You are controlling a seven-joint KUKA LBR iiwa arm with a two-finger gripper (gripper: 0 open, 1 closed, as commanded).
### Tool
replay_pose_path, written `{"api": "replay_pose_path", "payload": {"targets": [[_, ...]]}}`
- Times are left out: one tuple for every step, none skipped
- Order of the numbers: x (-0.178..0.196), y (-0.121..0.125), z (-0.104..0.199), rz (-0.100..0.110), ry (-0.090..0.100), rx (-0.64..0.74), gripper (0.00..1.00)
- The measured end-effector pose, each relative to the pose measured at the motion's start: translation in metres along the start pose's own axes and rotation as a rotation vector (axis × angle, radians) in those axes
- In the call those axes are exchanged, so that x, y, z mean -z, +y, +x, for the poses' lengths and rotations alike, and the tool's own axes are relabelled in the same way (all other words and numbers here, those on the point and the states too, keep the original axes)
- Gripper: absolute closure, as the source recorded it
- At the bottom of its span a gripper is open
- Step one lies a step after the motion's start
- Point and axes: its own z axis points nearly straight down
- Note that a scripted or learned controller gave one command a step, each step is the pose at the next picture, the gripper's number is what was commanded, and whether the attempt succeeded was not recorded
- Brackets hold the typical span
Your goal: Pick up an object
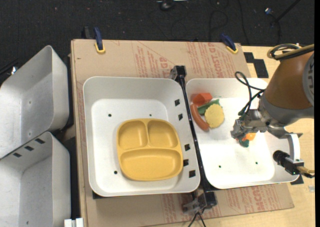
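Toy carrot [245, 139], light and hard, lies mid-right bin [235, 173] under the gripper [241, 132]; finger state unclear; pinch across its middle.

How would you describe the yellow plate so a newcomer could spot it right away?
Start with the two white bins side by side on the bench and take the left bin. The yellow plate lies flat on its floor. It is a rounded-square tray split into three compartments, and far larger than the small food toys in the right bin.
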Motion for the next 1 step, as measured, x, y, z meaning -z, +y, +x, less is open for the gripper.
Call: {"api": "replay_pose_path", "payload": {"targets": [[0.0627,0.0051,0.0024,-0.006,-0.001,0.006,1.0]]}}
